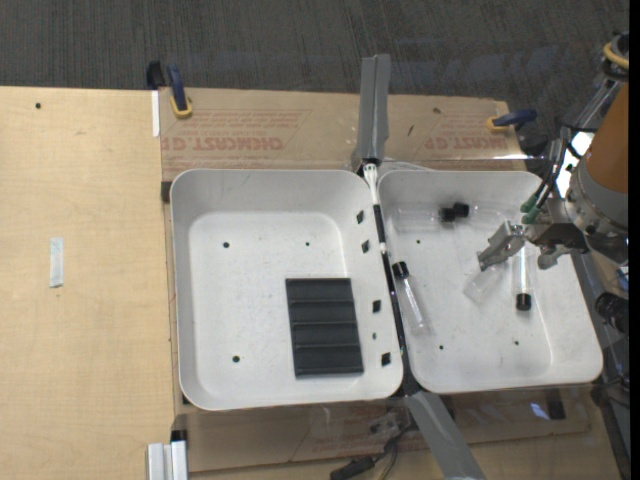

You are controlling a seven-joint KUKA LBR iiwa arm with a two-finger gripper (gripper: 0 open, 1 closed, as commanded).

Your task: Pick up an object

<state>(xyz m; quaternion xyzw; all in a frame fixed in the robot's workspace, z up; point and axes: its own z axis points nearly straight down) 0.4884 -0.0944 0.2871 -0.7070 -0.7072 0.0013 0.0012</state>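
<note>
**Jaws spread over the right bin**

The jaws stand spread apart, with nothing between them, on the gripper [520,248] that hangs over the right bin [560,363] toward that bin's 3 o'clock side. One grey finger [493,253] slants out toward 8 o'clock, the other toward 4 o'clock. Just below the gripper, at 6 o'clock from it, a clear tube with a black cap [522,288] lies on the bin floor, its cap at the lower end. Beside it, at 8 o'clock from the gripper, lies a clear plastic scrap [480,286], faint against the white. At 10 o'clock from the gripper sits a small black piece [455,211], near the bin's far wall. A second clear tube [408,293] with a black cap at its top rests along the bin's 9 o'clock wall. The left bin [200,298] holds a black ridged block [323,326] toward its 5 o'clock corner. Both bins sit on the desk [80,368], and blue clamps [513,120] grip the cardboard at 12 o'clock.
</note>
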